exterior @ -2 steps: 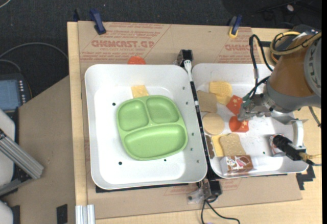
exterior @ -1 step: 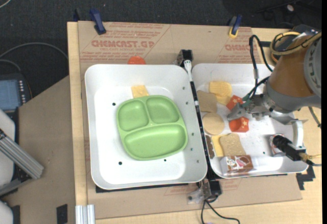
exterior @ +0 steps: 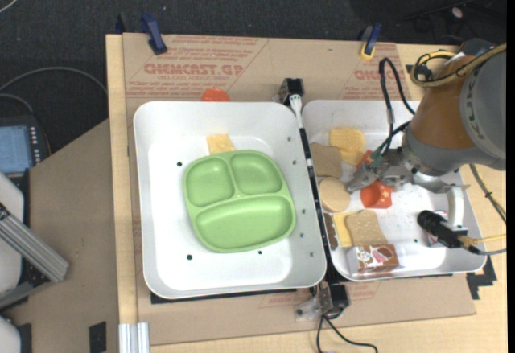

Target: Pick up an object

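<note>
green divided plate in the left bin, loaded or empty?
Empty. All three compartments of the green divided plate show bare green; the yellow block lies outside it on the left bin floor.

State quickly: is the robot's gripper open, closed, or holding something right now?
Gripper: cannot be told. It hangs over the right bin, close beside a red object.

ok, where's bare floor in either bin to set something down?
Left bin: a bare strip along the front wall before the green divided plate, and a band down its left side. Behind the plate, a yellow slice takes some room. Right bin: left half crowded with food pieces by the gripper; small bare patch right of the toast slice.
</note>
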